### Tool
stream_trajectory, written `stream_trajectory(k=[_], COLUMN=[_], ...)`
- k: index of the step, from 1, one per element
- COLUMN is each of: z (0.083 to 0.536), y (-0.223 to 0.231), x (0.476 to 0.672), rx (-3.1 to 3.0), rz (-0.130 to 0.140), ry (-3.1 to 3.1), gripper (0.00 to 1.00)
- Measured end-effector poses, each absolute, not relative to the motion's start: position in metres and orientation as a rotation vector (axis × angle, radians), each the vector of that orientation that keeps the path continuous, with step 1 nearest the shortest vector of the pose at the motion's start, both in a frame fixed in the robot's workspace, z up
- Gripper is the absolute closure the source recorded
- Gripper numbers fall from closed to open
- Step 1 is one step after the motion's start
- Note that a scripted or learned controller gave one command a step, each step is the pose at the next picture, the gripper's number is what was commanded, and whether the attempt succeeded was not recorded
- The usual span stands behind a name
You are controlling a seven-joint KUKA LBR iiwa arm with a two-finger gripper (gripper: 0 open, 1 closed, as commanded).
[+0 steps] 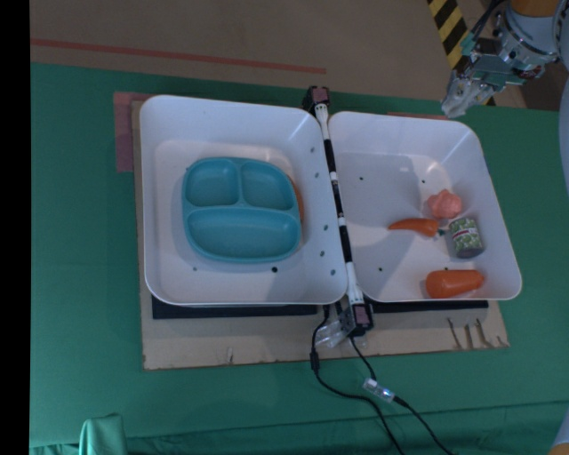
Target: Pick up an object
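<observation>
I'm scanning for anything readable and getting no words or numbers. The small can in the right bin wears a green patterned label, too small to read. The one sign I can make out is yellow-and-black hazard striping on the floor.

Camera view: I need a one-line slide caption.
Gripper hovers beyond the right bin holding two carrots, a can; teal tray left.

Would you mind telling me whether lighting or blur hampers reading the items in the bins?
Camera view: even, bluish light with soft shadows; the tray, carrot and can read clearly; the pink item is too soft to identify; the tool near the top right is slightly blurred.
</observation>
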State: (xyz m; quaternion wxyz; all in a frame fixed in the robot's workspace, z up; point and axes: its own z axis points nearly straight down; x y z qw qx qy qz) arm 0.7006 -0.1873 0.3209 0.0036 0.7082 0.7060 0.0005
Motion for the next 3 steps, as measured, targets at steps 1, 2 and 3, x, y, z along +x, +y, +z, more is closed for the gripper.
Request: stream_trajectory(k=[1, 2, 3], z=[0.262, 0.248, 0.231], y=[-0.187, -0.188, -0.188], x=[0.691, 0.660, 0.623], rx=[2.221, 2.222, 2.222], rz=[0.000, -0.001, 0.000], ry=[2.214, 2.214, 2.214], gripper=[1.00, 1.00, 1.00])
